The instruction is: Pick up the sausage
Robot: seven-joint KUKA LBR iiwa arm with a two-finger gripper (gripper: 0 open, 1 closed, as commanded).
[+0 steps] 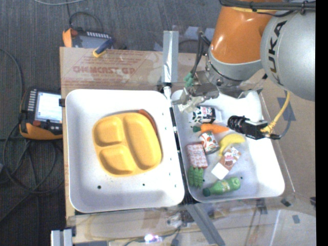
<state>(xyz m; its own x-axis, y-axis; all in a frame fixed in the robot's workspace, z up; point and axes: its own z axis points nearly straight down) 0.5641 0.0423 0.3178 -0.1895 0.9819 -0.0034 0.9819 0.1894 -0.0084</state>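
You'll find the gripper hovering low over the right bin's far left corner, likely lining up for a descent; whether it's spread or pressed together, you cannot tell. The sausage, a reddish strip, lies in the left bin, tucked against the yellow tray's far edge, left of the gripper across the divide.
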